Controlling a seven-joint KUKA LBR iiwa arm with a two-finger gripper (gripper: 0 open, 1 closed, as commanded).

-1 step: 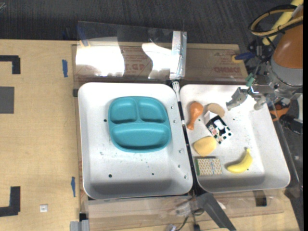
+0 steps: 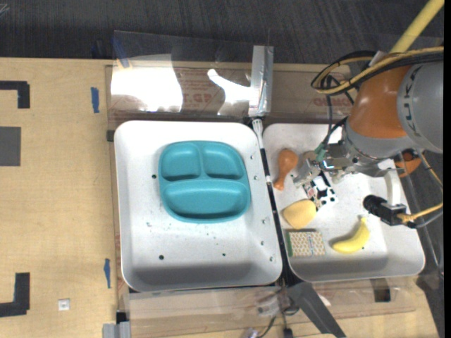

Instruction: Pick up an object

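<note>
sensibly, the gripper (image 2: 318,178) hangs low in the right bin (image 2: 405,263), where the pickable bits lie: chicken leg (image 2: 285,166) beside it, potato (image 2: 299,213) just below, banana (image 2: 352,238) apart; its grip state i cannot tell.

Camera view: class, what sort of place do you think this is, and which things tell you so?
Probably a robotics lab bench for grasping trials: a grey arm reaches over two white bins, one holding a teal tray, the other a toy banana.

arm (image 2: 423,111): grey casing | orange band (image 2: 377,108) at wrist | black and yellow cables (image 2: 342,76) looped alongside
</note>
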